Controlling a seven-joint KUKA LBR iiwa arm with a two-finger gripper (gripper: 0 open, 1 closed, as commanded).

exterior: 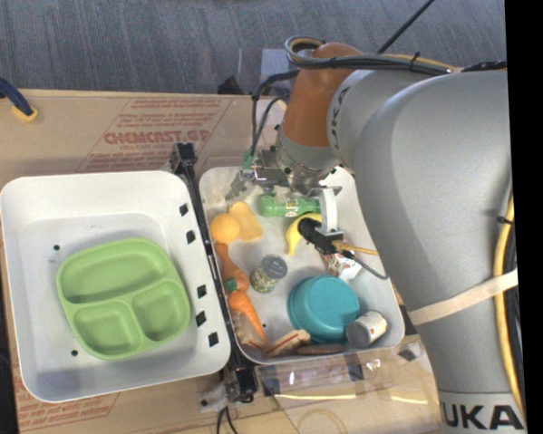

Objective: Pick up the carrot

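Note:
The carrot is orange and tapered, lying along the left wall of the right bin, near its front corner. A second orange, carrot-like piece lies just behind it against the same wall. My gripper hangs low over the back of the right bin, well behind the carrot, right above a green item. The grey wrist and cables cover much of it.
The right bin also holds an orange ball, a yellow piece, a banana, a small grey tin, a teal bowl and a white cup. A green divided plate lies in the left bin.

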